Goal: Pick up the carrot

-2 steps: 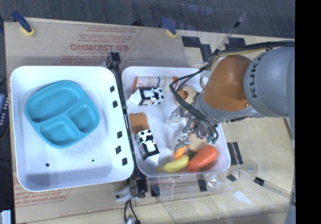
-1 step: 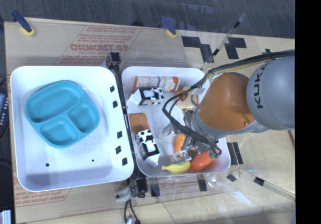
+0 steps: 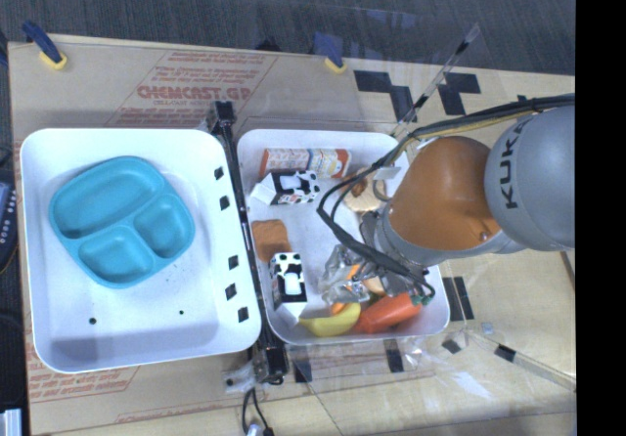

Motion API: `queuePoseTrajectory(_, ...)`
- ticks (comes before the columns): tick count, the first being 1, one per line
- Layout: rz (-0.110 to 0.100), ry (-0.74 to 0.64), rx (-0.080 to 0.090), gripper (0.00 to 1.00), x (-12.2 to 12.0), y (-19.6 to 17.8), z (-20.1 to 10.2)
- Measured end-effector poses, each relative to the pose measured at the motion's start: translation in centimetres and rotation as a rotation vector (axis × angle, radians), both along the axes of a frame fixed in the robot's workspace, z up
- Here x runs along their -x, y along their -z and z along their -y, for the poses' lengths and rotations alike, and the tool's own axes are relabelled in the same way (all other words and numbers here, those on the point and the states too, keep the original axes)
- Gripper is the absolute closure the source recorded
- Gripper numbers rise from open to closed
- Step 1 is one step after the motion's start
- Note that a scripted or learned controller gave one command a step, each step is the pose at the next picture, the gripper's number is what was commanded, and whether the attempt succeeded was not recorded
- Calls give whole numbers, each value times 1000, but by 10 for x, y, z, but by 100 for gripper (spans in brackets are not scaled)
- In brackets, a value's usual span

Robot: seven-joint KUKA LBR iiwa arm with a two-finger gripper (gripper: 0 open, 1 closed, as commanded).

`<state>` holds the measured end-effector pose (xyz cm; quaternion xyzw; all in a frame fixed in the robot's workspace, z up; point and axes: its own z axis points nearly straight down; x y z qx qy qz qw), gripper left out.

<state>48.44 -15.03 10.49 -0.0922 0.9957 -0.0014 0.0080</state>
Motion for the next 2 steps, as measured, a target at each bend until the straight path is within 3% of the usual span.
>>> queuePoseTrajectory(1,-5,54,-5,100,-9,-91,-93)
queuePoseTrajectory(2,-16,249,-3,100,-1,-87,-70)
